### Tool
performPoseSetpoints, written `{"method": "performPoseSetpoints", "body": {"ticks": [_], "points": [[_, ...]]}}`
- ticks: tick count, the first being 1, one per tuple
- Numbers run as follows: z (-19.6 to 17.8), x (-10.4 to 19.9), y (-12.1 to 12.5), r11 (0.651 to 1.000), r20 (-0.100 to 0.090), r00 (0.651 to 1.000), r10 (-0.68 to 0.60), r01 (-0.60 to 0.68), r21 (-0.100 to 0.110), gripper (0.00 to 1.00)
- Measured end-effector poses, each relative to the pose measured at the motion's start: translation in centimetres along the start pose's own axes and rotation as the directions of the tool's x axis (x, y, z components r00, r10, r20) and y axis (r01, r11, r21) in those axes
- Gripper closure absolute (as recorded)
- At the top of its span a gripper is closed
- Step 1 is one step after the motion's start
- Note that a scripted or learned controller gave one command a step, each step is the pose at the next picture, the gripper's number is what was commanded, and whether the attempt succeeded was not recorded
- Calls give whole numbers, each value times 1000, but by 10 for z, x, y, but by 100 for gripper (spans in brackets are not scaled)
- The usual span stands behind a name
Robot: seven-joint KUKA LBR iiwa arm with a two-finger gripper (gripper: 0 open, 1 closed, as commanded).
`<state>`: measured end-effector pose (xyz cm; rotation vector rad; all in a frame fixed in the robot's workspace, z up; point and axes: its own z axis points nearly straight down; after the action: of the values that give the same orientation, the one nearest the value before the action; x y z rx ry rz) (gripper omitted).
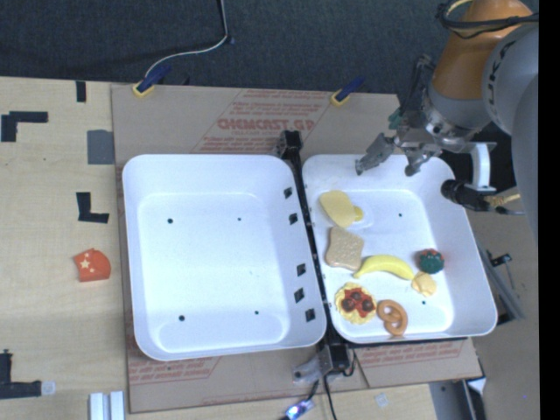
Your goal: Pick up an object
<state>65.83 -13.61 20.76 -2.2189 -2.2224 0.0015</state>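
Spread wide and holding nothing, the two dark fingers [374, 156] of the gripper [390, 161], poised over the far rim of the right bin [464, 234], presumably opened ready to straddle whatever is picked. Nothing between them but bare white wall.

All candidates gathered in that same right bin, none in the left bin [210, 252] beside it. Nearest the gripper: a pale yellow piece [339, 207], just nearer the camera than the fingers. Beyond that, toward the near rim, a slice of toast [345, 249], touching or almost touching a banana [385, 267] to its right. Further toward the near rim, a small pizza [354, 303] and a pretzel [393, 316] side by side. By the right wall, a dark green and red item [430, 259] with a small pale lump [424, 283] just below.

Likely still an approach: a descent into the bin needed before any closing. Tight clustering near the banana a risk for a clean grip; the pale yellow piece standing more apart, probably the easier choice.

Off on the desk [52, 226], well left of both bins, a stray red piece [92, 264], out of easy reach.
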Motion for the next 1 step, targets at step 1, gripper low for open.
{"method": "performPoseSetpoints", "body": {"ticks": [1], "points": [[25, 90, 10, 1000, -2, 1000, -8, 8, 2, 0]]}}
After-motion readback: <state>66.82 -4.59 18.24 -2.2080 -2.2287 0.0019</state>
